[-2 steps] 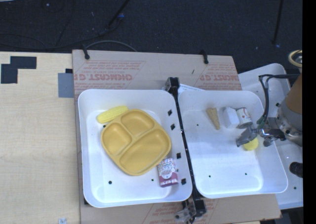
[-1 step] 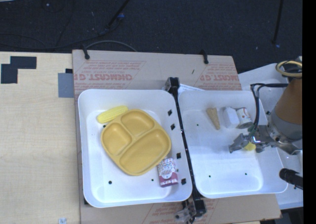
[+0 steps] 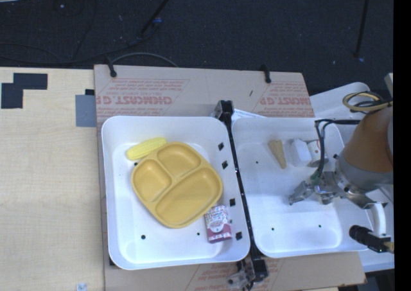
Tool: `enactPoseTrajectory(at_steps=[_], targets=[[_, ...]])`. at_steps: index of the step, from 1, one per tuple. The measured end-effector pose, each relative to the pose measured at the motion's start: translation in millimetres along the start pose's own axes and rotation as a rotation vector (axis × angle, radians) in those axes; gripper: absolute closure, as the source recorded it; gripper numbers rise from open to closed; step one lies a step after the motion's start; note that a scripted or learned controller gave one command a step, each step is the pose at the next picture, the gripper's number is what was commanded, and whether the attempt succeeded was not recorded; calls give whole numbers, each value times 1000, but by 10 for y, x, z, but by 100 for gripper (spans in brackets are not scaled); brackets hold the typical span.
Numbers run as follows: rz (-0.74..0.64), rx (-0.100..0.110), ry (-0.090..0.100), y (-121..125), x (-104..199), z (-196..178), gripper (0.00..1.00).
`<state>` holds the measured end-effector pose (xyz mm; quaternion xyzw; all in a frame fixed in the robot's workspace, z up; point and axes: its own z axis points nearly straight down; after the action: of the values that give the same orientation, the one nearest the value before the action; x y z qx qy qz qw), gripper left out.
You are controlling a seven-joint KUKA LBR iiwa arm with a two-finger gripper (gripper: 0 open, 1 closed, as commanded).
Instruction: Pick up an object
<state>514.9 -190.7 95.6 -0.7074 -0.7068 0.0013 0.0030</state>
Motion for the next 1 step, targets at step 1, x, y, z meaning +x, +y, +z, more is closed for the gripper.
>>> enactPoseTrajectory(at_steps=[1], targets=[[1, -2, -1, -2, 6, 85, 0]])
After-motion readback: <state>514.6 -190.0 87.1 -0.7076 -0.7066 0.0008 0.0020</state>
